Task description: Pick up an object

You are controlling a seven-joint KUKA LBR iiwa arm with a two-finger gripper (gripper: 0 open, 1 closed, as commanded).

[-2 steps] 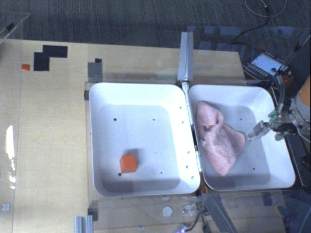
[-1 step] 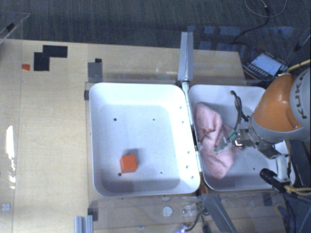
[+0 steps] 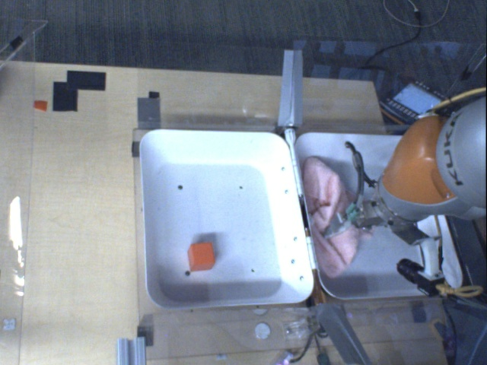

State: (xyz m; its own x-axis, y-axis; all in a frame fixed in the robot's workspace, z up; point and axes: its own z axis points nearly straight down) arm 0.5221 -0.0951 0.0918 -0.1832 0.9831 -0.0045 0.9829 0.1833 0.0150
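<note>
In the right-hand shallow white plastic bin [image 3: 380, 280], the grey KUKA arm with its orange band [image 3: 422, 169] reaches in from the right and sets its two-finger gripper [image 3: 344, 223] down on a crumpled pink cloth [image 3: 327, 211] — whether the fingers are apart or closed on the fabric cannot be told, since the metal tips are small and partly lost in the folds. The soft pink cloth lies bunched along the left wall of that bin, stretching from its far half toward the near edge. In the left-hand shallow white bin [image 3: 217, 154], well apart from the arm, a small orange cube [image 3: 202, 256] sits alone in the near-left part of the floor. Both bins rest side by side on a pale wooden table [image 3: 68, 226] — black blocks [image 3: 76, 88] and a tiny orange marker [image 3: 40, 106] lie at its far-left corner.
</note>
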